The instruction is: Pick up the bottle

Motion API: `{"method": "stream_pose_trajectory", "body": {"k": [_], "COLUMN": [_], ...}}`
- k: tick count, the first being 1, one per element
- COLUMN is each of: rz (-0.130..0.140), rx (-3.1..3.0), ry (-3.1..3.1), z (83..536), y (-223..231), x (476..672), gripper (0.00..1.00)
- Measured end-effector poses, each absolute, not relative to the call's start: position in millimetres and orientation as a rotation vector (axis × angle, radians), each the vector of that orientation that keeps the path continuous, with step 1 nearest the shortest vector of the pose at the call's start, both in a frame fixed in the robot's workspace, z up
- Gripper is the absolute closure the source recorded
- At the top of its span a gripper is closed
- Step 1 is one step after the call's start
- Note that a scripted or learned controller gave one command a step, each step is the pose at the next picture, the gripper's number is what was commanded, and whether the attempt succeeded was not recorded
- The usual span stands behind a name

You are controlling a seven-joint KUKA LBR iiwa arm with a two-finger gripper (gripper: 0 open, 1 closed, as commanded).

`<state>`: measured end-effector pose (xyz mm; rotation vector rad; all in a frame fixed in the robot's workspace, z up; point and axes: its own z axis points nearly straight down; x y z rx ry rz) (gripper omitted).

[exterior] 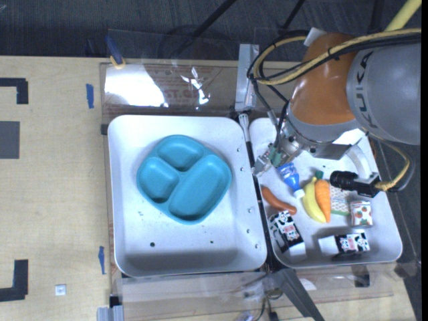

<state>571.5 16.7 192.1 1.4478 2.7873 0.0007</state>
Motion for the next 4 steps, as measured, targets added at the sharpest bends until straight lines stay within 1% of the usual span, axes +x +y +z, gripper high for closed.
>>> {"method": "stream_pose_trajectory", "body": {"k": [1,2,3,4], "rz": [-0.001,0.001,0.002,0.001], "rx": [1.608,1.092,1.040,0.954], "ry": [2.701,2.944,2.960,2.992], "z": [185,281,371,295], "y": [-5,-4,12,50], "x": [557.2,480.3,554.1,479.9], "gripper": [1.00,1.00,1.00,1.00]}}
